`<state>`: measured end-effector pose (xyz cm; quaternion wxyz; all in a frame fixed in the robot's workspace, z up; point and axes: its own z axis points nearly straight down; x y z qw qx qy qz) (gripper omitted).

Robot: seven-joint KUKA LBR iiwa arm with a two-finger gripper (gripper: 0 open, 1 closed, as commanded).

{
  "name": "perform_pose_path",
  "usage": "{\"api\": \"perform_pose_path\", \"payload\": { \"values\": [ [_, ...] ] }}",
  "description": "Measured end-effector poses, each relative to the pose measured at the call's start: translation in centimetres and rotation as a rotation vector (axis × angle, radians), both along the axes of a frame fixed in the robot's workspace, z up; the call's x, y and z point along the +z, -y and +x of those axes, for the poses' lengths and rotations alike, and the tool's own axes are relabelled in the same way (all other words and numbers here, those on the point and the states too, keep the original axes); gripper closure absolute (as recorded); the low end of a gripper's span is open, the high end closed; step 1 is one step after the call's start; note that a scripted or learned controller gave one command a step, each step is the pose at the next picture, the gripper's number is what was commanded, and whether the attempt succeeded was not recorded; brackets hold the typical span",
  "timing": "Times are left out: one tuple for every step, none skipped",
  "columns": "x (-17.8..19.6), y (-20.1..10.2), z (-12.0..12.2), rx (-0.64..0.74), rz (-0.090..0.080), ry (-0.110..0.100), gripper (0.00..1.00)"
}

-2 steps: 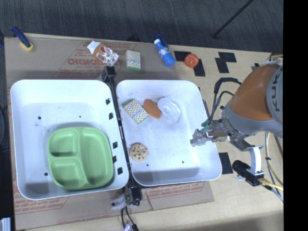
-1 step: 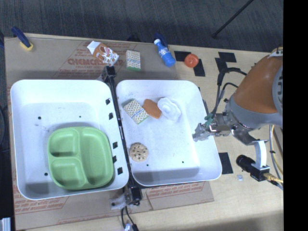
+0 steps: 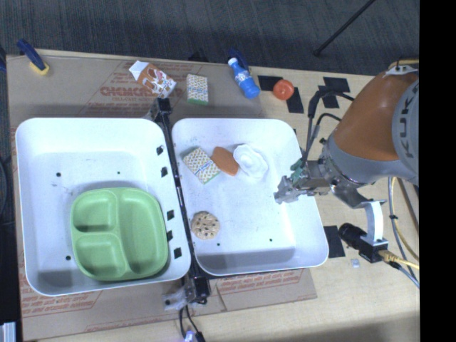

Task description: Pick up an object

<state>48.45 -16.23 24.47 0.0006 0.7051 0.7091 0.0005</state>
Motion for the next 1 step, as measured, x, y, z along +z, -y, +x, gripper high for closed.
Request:
{"api": "perform_pose_path", "payload": {
  "values": [
    [0.0, 0.02, -0.01, 0.0, 0.0, 0.0, 0.0]
  ]
}}
